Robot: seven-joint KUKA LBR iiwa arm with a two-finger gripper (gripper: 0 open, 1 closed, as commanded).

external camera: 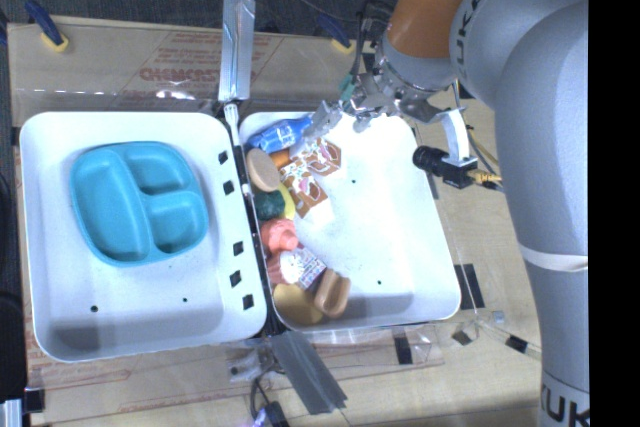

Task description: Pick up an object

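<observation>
As seen from above, two white bins sat side by side on the surface (130,55). Left bin (40,245) held one thing: a blue divided tray (140,198) with three compartments, lying flat.

Right bin (420,245) had all its objects crowded along its left wall, rest of the floor bare. Counting near to far:
- one brown bun-like piece (333,292) and one tan piece (296,305) at the near corner, touching
- one small white patterned packet (300,267) just behind them
- one pink lump (279,237)
- one dark green item (269,204) with a yellow item (289,205) beside it
- one brown-and-white printed packet (310,177), tilted
- one tan rounded piece (263,171) against the wall
- one orange bit (281,158), small, hard to identify
- one blue packet (281,134) at the far corner

That made about ten items, roughly; some overlapped.

Arm came in from the right, orange band above the wrist. Gripper (328,115) was low over the far left corner of the right bin, just beside the blue packet. Cannot tell whether it was open or closed from this angle, and nothing visibly sat in it. One metal bracket (236,45) stood at the far end of the divider between bins.
</observation>
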